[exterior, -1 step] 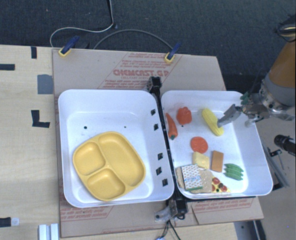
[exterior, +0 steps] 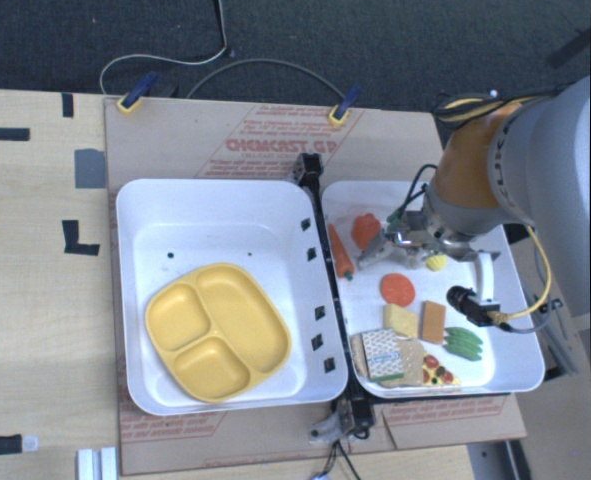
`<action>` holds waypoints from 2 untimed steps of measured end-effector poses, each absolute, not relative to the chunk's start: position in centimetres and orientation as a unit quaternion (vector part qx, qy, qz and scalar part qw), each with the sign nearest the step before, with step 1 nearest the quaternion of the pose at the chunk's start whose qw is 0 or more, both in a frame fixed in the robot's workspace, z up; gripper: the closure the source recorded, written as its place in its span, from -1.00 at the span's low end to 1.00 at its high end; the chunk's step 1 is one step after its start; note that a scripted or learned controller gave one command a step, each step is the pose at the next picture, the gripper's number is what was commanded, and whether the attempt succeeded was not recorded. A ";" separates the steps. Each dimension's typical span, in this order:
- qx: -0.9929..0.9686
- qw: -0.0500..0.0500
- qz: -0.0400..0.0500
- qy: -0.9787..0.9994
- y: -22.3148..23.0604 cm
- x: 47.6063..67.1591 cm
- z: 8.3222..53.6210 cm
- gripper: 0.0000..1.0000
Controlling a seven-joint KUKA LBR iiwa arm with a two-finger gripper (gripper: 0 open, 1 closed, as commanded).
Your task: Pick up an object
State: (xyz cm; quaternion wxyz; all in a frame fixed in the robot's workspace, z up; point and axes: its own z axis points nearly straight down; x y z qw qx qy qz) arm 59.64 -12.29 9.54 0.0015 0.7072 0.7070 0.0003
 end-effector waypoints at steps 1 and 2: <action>0.708 0.002 -0.001 0.707 -9.9 55.2 8.5 -1.00; 0.707 0.001 0.000 0.707 -9.9 55.4 9.6 1.00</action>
